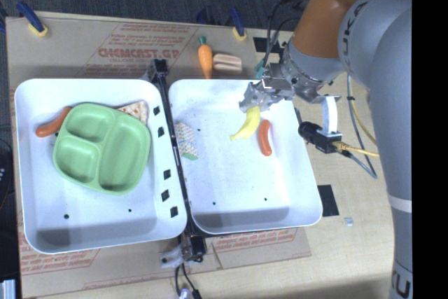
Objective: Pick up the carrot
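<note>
Grey and orange, the arm (364, 31) comes in from the right and bends down over the far right corner of the right bin (210, 220), its wrist angled toward the bin's middle. The fingers (255, 100) hang low over the bin floor at the top end of a yellow banana (246, 125); they look to be touching or just above its tip, but the metal blurs together there and I cannot tell whether they are spread or pressed together, or whether anything sits between them.

Just beside the banana, on the side toward the arm and slightly nearer the camera than the fingers, lies a small red sausage (265, 137). The carrot (204, 58) is not in either bin: it rests on the table beyond the right bin's far rim, well to the left of the fingers and farther from the camera, its green top pointing away. A tan, bread-like block (227, 64) lies just beside it, between the carrot and the fingers.

Farther left of the fingers, a patterned scrap (185, 138) lies against the right bin's left wall. The left bin (42, 234) holds a green divided tray (102, 148), with an orange sausage (52, 123) and a cracker-like piece (135, 109) tucked at the tray's far edge.
</note>
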